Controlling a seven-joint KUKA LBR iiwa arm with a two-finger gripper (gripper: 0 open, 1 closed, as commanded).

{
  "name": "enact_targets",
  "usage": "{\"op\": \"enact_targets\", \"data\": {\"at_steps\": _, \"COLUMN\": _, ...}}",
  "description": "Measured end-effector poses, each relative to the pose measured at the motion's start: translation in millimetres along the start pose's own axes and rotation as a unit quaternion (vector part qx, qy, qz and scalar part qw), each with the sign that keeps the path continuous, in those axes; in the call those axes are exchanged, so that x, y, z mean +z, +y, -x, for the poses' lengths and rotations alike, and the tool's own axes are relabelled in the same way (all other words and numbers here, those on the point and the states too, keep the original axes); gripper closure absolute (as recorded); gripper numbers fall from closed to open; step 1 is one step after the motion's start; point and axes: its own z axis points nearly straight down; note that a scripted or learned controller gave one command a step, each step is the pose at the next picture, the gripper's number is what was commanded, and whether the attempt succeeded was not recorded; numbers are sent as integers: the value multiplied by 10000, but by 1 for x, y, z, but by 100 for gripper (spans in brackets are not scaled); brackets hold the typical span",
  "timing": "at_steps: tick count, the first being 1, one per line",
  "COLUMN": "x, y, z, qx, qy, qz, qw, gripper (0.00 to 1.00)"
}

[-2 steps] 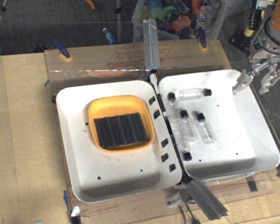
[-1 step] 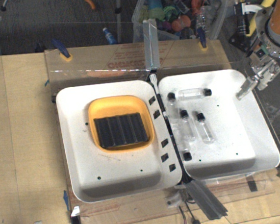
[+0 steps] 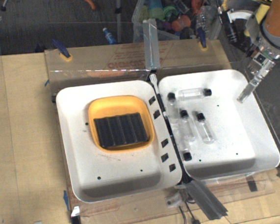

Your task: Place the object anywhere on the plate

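Tabletop: pale wood across the left of the frame, carrying 2 shallow white bins side by side.
Left bin: centre-left of the frame; it serves as the drop-off side, since the plate lies in it.
Plate: orange, with rounded corners, sitting in the upper middle of the left bin; a dark ribbed insert covers most of its floor, so anything set down would likely land on that insert.
Divider: the 2 bin rims meet here, marked with small black tabs running down the centre of the frame.
Right bin: centre-right of the frame, the pick-up side.
Clear vials: about 4 transparent tubes with black caps, grouped in the left half of the right bin, 1 lying crosswise near the top; none is on the plate, so the placing is not yet done.
Gripper: at the upper right edge of the right bin, well apart from the vials, tilted downward; whether it is wide or narrow, I cannot tell.
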Motion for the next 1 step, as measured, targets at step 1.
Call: {"op": "enact_targets", "data": {"at_steps": 1, "x": -11, "y": -9, "z": 11, "qx": -1802, "qy": 9, "qz": 5, "qw": 9836, "gripper": 0}}
